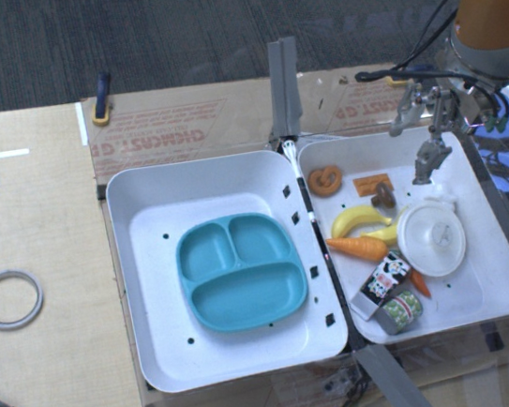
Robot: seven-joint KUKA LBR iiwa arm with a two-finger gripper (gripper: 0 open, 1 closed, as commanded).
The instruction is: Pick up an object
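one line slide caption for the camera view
Gripper hovers over the right bin of toy food; a blue divided plate fills the left bin.

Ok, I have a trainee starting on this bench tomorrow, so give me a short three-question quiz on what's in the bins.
1. True or false: the teal divided plate lies in the left bin.
2. What lies directly beside the banana? A) carrot B) scissors C) tape roll
3. Fill in: the gripper hovers over the ____ bin.

Key: 1 true; 2 A; 3 right.
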